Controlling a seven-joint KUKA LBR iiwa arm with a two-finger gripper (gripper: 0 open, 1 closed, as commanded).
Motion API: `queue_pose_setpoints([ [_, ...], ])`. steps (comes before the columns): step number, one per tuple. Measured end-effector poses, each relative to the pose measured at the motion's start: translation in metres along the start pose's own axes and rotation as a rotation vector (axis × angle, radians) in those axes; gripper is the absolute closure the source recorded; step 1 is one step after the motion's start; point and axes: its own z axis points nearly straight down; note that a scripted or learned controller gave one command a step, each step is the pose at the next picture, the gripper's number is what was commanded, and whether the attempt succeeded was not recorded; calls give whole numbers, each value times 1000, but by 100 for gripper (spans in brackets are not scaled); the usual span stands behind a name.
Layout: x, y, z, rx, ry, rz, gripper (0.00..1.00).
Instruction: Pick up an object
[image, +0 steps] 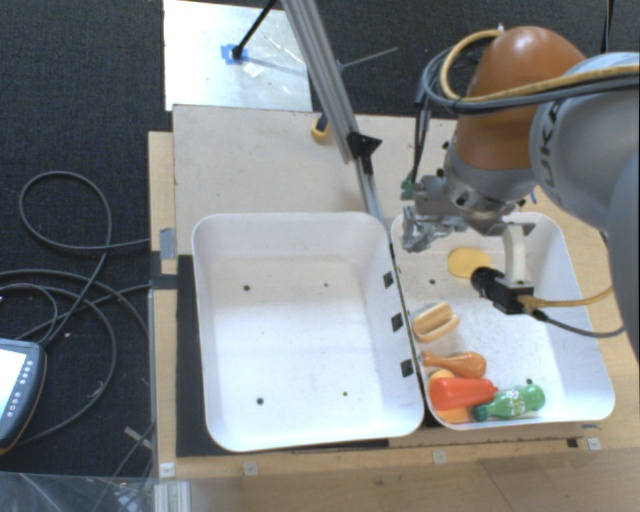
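Observation:
My gripper (416, 236) hangs over the far left part of the right bin (585, 330), close to the wall shared with the left bin. Nothing shows in it. A flat yellow disc (464, 262) lies just to its right on the bin floor. Nearer the front lie a hot dog in a bun (435, 320), a brown chicken drumstick (456, 362), a red-orange carrot-like piece (459, 392) and a green bottle (511, 402) on its side. The arm's orange band and grey wrist hide the bin's far edge.
The left bin (205, 300) stands beside the right one, with black tabs along the shared wall (398, 320). A slanted metal pole (335, 95) crosses the back of the bench. A black block with a yellow cable (497, 287) hangs beside the wrist. Cables lie on the floor at left.

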Motion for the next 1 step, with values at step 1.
queue_pose_setpoints([
  [1,57,13,17,1,0,-1,100],
])
